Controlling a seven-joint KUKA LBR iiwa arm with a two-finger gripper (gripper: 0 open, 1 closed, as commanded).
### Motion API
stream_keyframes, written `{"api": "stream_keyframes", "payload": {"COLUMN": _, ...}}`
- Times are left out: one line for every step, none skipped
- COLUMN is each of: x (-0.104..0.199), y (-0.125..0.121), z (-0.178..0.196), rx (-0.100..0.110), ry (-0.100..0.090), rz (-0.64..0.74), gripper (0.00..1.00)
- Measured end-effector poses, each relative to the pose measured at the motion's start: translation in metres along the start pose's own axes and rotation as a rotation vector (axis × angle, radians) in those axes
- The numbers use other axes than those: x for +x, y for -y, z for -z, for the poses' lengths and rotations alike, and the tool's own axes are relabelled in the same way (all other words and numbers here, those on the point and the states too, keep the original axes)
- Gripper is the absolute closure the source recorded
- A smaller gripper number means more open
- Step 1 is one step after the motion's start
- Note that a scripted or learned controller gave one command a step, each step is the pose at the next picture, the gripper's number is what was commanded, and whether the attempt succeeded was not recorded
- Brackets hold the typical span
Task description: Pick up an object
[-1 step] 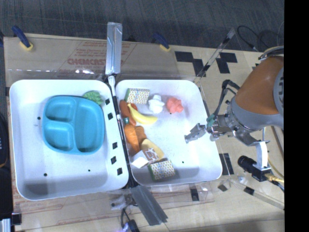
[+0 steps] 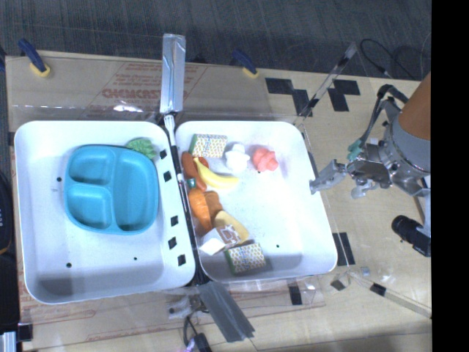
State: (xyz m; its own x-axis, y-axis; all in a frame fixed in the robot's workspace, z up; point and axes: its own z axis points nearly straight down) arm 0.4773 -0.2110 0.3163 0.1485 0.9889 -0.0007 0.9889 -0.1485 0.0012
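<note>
The right bin [image 2: 293, 229] holds several small objects along its left and back sides. A yellow banana [image 2: 215, 176] lies beside a white lump [image 2: 236, 158] and a pink lump [image 2: 265, 159]. A patterned box [image 2: 209, 146] sits at the back and another patterned box [image 2: 245, 257] at the front. Orange pieces [image 2: 201, 204] and a yellow wedge [image 2: 231, 229] lie between them. My gripper [image 2: 335, 188] hangs over the bench just right of the right bin's rim, open, with nothing between its fingers [image 2: 322, 180].
In the left bin [image 2: 44, 270], a blue divided plate [image 2: 112, 188] has a green item [image 2: 144, 147] at its back right corner. A metal divider strip [image 2: 172, 72] stands between the bins. Cables and black markers [image 2: 343, 249] lie on the bench at right.
</note>
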Motion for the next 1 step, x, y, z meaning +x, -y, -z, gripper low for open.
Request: {"api": "stream_keyframes", "payload": {"x": 0.0731, "y": -0.022, "z": -0.145, "rx": 0.011, "ry": -0.001, "rz": 0.019, "gripper": 0.0}}
